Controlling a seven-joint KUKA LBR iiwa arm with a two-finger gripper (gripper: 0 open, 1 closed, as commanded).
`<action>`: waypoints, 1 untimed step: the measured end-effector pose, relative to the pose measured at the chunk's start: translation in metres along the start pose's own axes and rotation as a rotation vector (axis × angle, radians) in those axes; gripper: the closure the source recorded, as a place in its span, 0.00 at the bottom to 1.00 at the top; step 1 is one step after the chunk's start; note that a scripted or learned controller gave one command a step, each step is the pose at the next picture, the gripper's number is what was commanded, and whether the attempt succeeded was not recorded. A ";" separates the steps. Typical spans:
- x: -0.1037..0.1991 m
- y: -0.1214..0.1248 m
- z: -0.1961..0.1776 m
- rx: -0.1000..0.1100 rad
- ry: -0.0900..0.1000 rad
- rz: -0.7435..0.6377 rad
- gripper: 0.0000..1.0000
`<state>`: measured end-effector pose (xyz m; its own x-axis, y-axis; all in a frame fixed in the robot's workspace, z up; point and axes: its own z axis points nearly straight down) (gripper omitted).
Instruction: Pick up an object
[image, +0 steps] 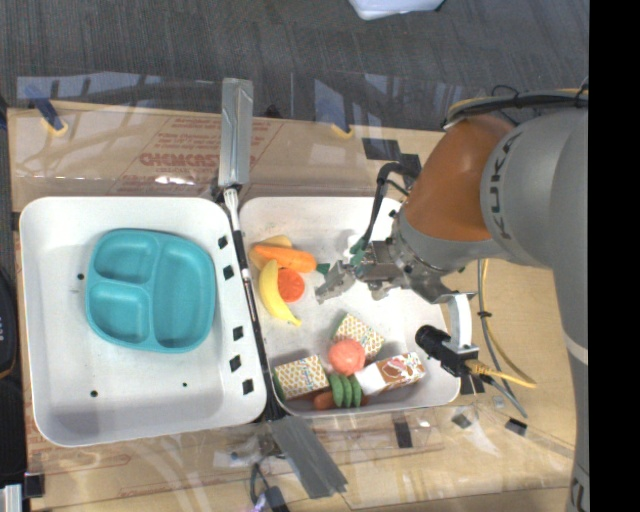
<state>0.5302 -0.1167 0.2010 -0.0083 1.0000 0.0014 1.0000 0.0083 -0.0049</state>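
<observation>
The metal pincer (334, 284) hangs over the right white bin (300, 212); whether it is released or clenched I cannot tell. Just left of it lie the curved yellow toy banana (274, 294), long axis running toward the bin's near wall, and the red toy tomato (291, 285), touching the banana.

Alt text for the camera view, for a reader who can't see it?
The arm's hand hovers over the right bin, beside a banana and carrot among toy foods. The left bin contains a teal divided plate.
</observation>
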 end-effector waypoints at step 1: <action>0.014 0.064 0.103 -0.002 -0.002 -0.031 0.00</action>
<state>0.5936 -0.1022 0.0973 -0.0397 0.9992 -0.0005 0.9992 0.0397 -0.0033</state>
